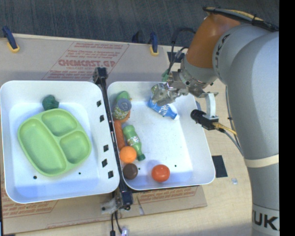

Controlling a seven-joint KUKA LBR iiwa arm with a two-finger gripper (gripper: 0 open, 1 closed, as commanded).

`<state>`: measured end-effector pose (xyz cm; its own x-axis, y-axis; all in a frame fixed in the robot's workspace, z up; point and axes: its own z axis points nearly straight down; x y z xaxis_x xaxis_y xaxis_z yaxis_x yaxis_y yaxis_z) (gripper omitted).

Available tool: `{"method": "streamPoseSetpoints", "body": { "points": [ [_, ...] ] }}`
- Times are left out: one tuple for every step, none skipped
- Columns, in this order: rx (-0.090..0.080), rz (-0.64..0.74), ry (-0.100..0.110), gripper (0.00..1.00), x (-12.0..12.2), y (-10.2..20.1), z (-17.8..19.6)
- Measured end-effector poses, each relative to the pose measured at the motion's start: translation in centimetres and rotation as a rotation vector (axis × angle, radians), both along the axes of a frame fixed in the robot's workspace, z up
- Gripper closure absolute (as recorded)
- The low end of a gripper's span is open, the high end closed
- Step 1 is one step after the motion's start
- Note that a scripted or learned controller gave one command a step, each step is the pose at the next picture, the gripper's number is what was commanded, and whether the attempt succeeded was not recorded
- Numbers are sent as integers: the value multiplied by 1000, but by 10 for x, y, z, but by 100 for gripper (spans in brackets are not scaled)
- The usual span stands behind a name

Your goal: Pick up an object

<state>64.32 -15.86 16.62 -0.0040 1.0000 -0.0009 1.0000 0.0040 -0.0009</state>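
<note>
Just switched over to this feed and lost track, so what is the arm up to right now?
The arm is reaching into the right bin, with its gripper down at a crinkly blue and silver packet near the bin's far side. Whether it has the packet can't be judged from here. A green bottle, two orange balls and a brown ball lie along the bin's left and near sides. The left bin holds a green divided tray.

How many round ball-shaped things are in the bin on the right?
3, all near the bin's front: an orange ball by the left wall, a dark brown ball just below it, and a red-orange ball to their right. More could be hidden under the hand.
</note>
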Motion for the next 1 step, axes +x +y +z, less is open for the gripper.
{"method": "streamPoseSetpoints", "body": {
  "points": [
    [2,3,0,100,14,68,17]
  ]
}}
